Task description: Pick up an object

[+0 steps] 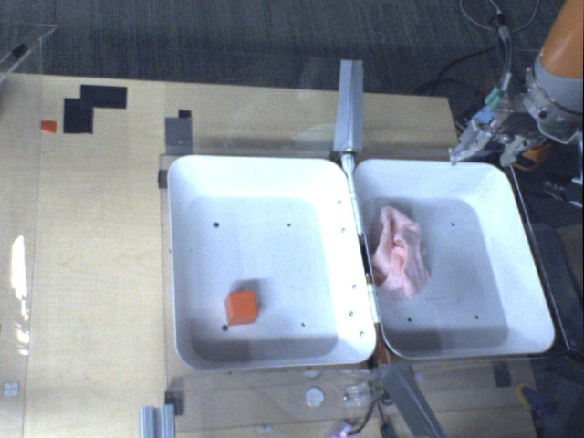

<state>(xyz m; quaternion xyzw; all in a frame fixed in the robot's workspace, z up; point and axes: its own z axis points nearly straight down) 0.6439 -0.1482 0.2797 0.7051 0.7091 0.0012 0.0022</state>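
Note:
A small orange block (242,307) lies in the left bin (265,213), near its front left corner. A crumpled pink cloth (401,251) rests in the right bin (474,281), close to the divider. My gripper (484,151) hangs over the back right rim of the right bin, well away from both objects. It is open, its two fingers spread, with nothing between them. The orange band of the arm (564,44) shows at the top right.
A grey metal post (348,108) stands behind the seam between the bins. Black patches (91,106) and a tiny orange square (47,127) mark the wooden bench at the far left. Cables (497,16) loop behind the arm.

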